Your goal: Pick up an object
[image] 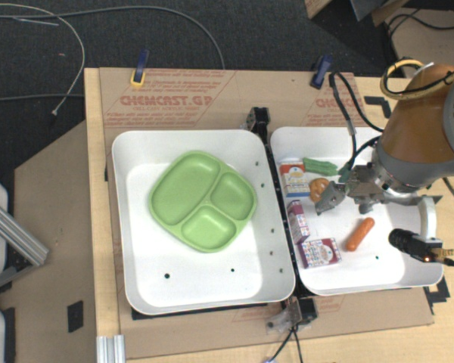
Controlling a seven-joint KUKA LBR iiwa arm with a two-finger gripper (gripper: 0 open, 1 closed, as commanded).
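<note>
My gripper [329,200] hangs over the middle of the right bin [378,274], its dark tip just right of a small orange round object [318,187]. A green pod-like piece [320,165] lies just behind that. A white and red carton [291,177] stands at the bin's left wall. Below it lie a purple packet [296,218] and a purple and white pack [318,252]. An orange sausage-shaped object [360,234] lies to the gripper's lower right, apart from it. Nothing shows in the gripper's hold.
The left bin [136,225] bears a green three-section plate [203,200]. The arm's grey wrist with its orange band [420,138] covers the right bin's far right part. Black cables [348,119] run along the bin's back edge. A black clamp [258,118] sits between the bins.
</note>
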